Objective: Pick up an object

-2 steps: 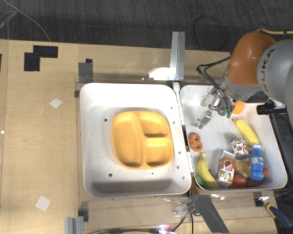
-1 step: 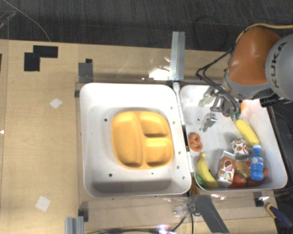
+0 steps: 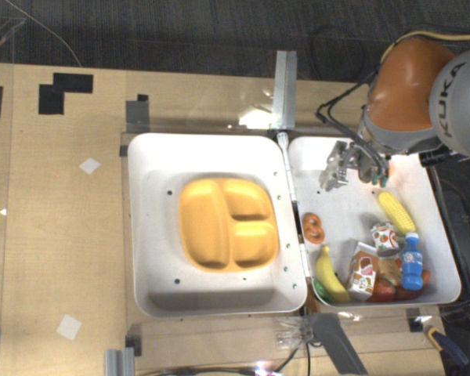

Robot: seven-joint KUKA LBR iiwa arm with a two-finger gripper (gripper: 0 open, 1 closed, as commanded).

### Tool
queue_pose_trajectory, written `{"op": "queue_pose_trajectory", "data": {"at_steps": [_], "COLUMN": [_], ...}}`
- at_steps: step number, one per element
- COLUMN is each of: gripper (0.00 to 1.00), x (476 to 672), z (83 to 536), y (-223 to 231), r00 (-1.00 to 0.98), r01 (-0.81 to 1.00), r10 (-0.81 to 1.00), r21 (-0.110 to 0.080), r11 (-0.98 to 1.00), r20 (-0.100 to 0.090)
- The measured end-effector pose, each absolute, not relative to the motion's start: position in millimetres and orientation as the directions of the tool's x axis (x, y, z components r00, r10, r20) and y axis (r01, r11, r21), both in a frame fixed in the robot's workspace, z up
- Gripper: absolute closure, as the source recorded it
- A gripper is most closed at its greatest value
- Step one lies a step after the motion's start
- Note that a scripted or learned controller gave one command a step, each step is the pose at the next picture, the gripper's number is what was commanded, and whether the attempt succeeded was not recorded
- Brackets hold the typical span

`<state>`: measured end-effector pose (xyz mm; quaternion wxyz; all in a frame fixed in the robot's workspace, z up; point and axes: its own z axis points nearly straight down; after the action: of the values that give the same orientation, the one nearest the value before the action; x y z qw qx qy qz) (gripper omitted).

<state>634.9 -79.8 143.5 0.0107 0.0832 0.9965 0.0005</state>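
My pincer (image 3: 346, 167) hangs over the far end of the right bin (image 3: 448, 284), close to the divider between the two bins. Can't tell from this angle whether it's apart or together; the metal parts blur into each other. Nothing visible in it, so I'd call it unloaded.

Bare white floor under and around it. Probably parked there because that end has no clutter.

Candidates all sit toward the near end of the same bin. Closest: the corn cob (image 3: 396, 212), just beside me on the outer side, lying at a slant, apart from the pile. Next, a small pretzel-like piece (image 3: 312, 226) against the divider wall, nearer the camera than me. The wall leaves little room on that side, awkward pick.

Further out: banana (image 3: 329, 273) lying along the divider side, touching the carton (image 3: 363, 274). A second small carton (image 3: 385, 236), blue bottle (image 3: 411, 262) and something red under them are packed together in the near corner. Cluttered, likely to slip or grab two.

Left bin (image 3: 141, 233) holds a yellow divided tray (image 3: 227, 222), well apart from me, across the divider. Too wide and flat to be a sensible target.

Judgement: corn is the best bet – isolated, close, room either side. Needs a short shift toward the outer side and a descent.
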Motion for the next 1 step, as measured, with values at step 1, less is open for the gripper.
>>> {"op": "queue_pose_trajectory", "data": {"at_steps": [1], "gripper": [1.0], "x": [549.8], "z": [152.6], "y": [-102.4], "r00": [-0.992], "r01": [0.122], "r10": [0.122], "r21": [0.0], "r11": [0.992], "r20": [-0.008]}}
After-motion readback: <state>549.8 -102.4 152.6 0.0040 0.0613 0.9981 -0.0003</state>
